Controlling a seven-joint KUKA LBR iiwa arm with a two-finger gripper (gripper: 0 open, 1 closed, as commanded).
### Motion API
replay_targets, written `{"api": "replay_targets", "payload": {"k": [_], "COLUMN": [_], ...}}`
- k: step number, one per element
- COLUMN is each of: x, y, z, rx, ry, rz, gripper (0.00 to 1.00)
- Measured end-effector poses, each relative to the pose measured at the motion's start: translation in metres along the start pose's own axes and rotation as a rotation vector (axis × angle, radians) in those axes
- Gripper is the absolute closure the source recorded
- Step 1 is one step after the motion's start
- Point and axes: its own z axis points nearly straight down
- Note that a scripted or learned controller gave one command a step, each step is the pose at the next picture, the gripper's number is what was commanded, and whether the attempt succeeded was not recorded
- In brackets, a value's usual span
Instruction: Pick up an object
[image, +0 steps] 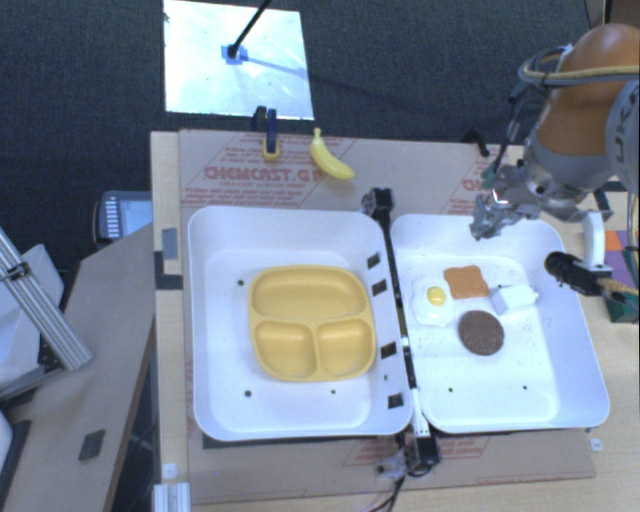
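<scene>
Leftward, the yellow tray (306, 336) fills the left bin (215, 300); rightward, fried egg (434, 300), toast (466, 282) and brown patty (481, 332) lie in the right bin (560, 400). Above its far rim hangs the gripper (487, 224), seemingly nearly closed and empty: approach stage, descent needed.
</scene>
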Motion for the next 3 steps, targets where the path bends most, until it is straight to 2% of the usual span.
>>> {"api": "replay_targets", "payload": {"k": [1,3], "x": [0.053,0.155], "y": [-0.018,-0.043], "z": [-0.005,0.014], "rx": [0.007,0.008], "ry": [0.004,0.004], "rz": [-0.005,-0.006], "gripper": [1.0,1.0]}}
